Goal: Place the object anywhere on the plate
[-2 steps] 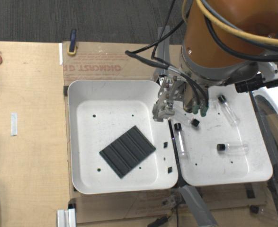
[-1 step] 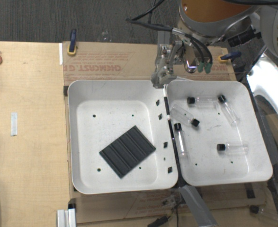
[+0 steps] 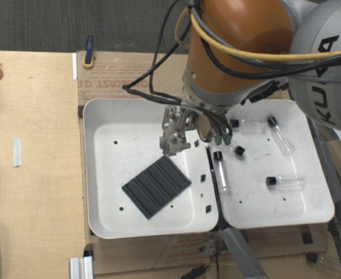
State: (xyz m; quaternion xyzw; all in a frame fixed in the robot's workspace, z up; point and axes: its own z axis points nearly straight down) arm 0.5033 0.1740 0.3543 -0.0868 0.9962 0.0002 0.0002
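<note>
A dark ribbed rectangular plate lies flat and turned at an angle in the left bin. My gripper hangs just above the plate's upper corner, near the wall between the bins, under the big orange wrist. Nothing visible shows whether it holds anything. Several clear tubes with black caps lie in the right bin: one tube at the upper right, one tube lower right, and one tube along the dividing wall.
A loose black cap and small black bits lie near the divider. Black cables loop off the wrist over the left bin's back edge. A wooden bench top stretches to the left, with a blue clamp behind it.
</note>
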